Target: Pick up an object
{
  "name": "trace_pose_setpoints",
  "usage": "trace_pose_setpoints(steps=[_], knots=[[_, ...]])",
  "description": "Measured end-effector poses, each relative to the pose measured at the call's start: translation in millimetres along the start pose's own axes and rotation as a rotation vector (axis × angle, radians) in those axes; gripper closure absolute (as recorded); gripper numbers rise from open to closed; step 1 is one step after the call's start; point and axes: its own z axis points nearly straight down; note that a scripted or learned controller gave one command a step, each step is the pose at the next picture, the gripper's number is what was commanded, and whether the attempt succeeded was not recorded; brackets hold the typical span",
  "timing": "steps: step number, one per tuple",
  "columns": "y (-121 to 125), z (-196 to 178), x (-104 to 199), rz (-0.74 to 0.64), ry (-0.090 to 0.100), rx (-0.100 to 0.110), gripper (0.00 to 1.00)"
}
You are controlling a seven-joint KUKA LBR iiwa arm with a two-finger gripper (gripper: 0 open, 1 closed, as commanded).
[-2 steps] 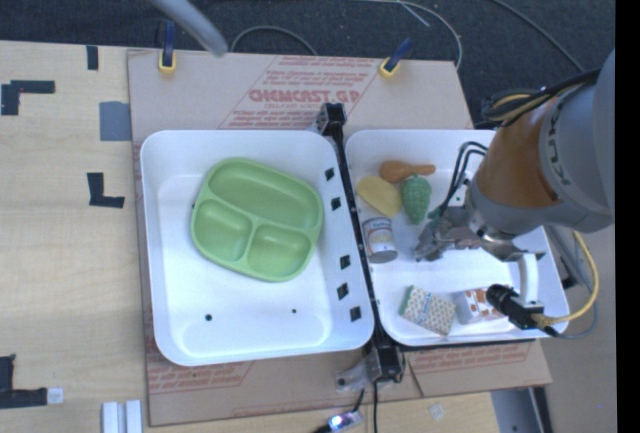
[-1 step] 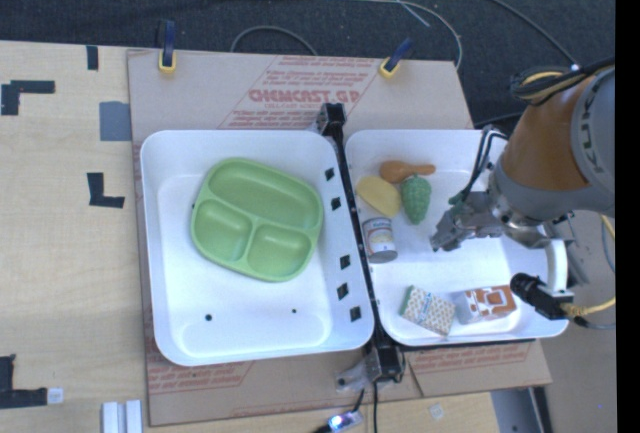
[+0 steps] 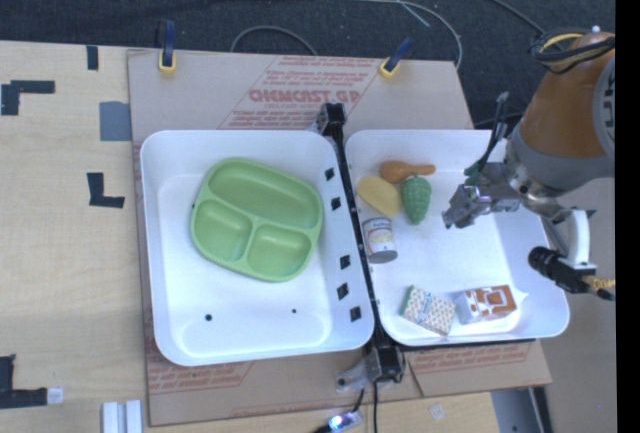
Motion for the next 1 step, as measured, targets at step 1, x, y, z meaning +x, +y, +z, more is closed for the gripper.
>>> trace_pose_setpoints(steps=[1], knots=[[8.2,-53.3,-7.9,0.001,0.0,0.0,1.0]])
